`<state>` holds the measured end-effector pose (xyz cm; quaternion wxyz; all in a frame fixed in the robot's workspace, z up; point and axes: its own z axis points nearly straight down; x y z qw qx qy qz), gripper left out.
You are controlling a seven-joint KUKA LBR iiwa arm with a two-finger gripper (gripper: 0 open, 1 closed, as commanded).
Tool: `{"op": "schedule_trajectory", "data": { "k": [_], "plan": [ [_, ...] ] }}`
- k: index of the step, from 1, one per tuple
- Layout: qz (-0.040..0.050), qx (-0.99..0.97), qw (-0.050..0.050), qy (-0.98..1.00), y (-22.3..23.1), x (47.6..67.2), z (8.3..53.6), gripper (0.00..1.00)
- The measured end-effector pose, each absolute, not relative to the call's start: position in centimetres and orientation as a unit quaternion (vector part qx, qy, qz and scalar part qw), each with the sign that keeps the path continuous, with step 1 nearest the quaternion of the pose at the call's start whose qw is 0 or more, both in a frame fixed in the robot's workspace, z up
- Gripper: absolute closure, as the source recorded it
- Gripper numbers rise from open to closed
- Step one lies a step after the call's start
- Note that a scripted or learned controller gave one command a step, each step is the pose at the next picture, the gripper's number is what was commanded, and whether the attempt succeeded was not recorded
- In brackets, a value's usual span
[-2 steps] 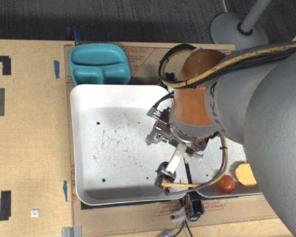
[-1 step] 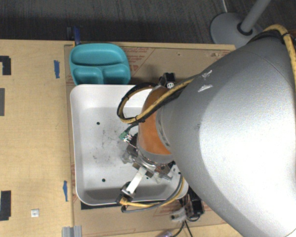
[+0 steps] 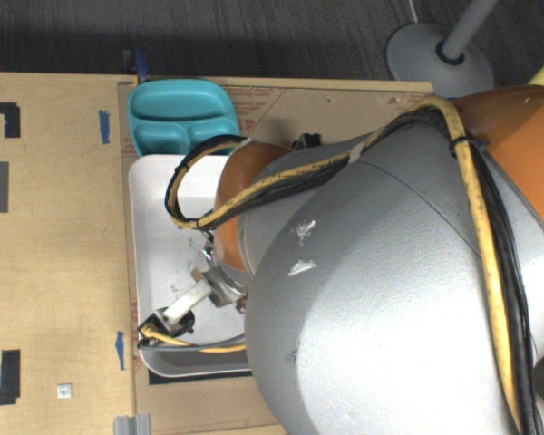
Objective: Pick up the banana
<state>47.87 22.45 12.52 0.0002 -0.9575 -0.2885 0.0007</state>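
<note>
The smooth, rounded grey arm, with its orange band, bends steeply down into the glossy white bin. The end effector sits low inside the bin; whether it is clenched or released cannot be told. A moulded teal plastic tray rests at the bin's far end. Where the banana lies cannot be told.
</note>
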Motion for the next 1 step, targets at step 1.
{"op": "schedule_trajectory", "data": {
  "k": [1],
  "plan": [
    [0.0016, -0.957, 0.001, -0.291, 22.51, 47.85, 13.49, 1.00]
  ]
}}
